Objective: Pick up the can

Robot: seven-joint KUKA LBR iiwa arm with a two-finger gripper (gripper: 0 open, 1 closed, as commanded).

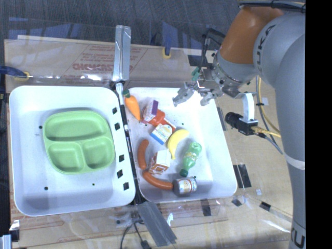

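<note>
Small metallic can (185, 185) with dark label, lying on its side at the near edge of the right shallow white bin (220, 154), close to the front wall. Touching or just beside the end of a reddish-orange toy sausage (156, 181) to its left. Just above it, a green plastic bottle (190, 156), tilted, cap end pointing down toward the can. Beside the bottle, a yellow toy banana (176, 140), and left of that a small white carton with red print (160, 162). Another orange-red sausage (142, 154) upright along the left wall. Farther back, a small white-and-blue box (162, 133), a purple-and-white carton (151, 110) over a red piece, and an orange toy carrot (133, 106) near the back left corner.

Two-finger hand (195, 96) hovering over the back right part of the same bin, well apart from the can, fingers spread and released, nothing between them. Grey arm with orange band (249, 35) reaching in from the right.

In the left shallow white bin (31, 191), a light green compartment tray (79, 140) lying flat. Both bins side by side on a table (249, 201) with brown cardboard behind.
</note>
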